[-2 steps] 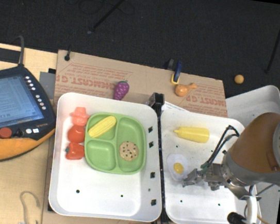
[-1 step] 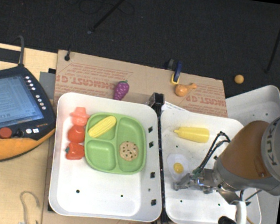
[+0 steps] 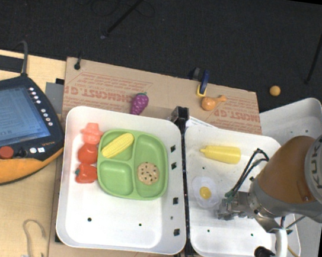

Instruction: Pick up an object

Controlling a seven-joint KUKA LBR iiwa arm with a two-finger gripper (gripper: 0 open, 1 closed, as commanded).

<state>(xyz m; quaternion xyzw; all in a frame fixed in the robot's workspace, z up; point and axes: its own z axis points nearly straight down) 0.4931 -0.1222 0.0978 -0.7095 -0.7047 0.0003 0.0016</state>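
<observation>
Claw [image 3: 227, 211] position: we see it low in the right bin [image 3: 232, 252], just beside a fried egg [image 3: 203, 192]; we cannot tell its state. A yellow bottle [image 3: 220, 154] lies near the bin's far side. In the left bin [image 3: 109, 231], a green tray [image 3: 118, 181] carries corn [image 3: 116, 144] and a cookie [image 3: 149, 173].

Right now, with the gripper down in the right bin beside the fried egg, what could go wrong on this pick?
1. The gripper sits at the edge of the flat fried egg, so it may close beside it and grab nothing.
2. The egg lies low on the right bin floor, so it could slide away instead of lifting.
3. The yellow mustard bottle lies apart from the gripper, so it is no fallback here.
</observation>
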